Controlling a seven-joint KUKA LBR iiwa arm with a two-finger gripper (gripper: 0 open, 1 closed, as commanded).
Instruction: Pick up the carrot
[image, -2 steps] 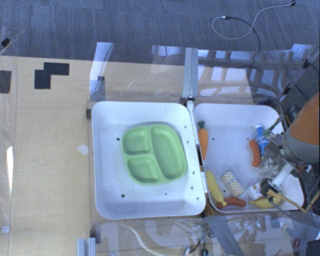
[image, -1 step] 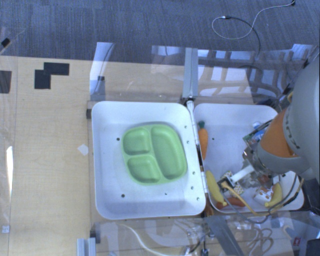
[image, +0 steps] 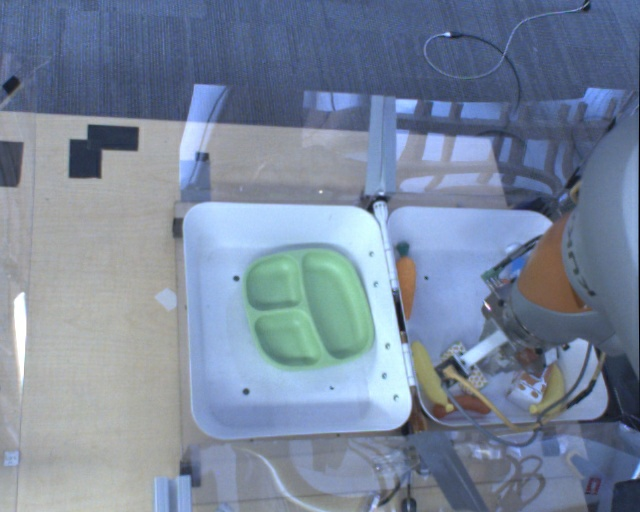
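My gripper (image: 462, 368), finger state indeterminable, sits low in the right bin (image: 450, 235) among a banana (image: 427, 375) and other clutter, the carrot (image: 406, 284) lies farther up against the left wall, a green divided plate (image: 308, 308) occupies the left bin (image: 215, 330), with grey carpet (image: 250, 45) beyond the bench (image: 90, 330).

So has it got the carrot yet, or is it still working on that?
Not yet. The carrot lies untouched against the left wall of the right bin. The gripper is low in that bin, nearer the banana and other toy food. Reaching, gripping and lifting the carrot all remain.
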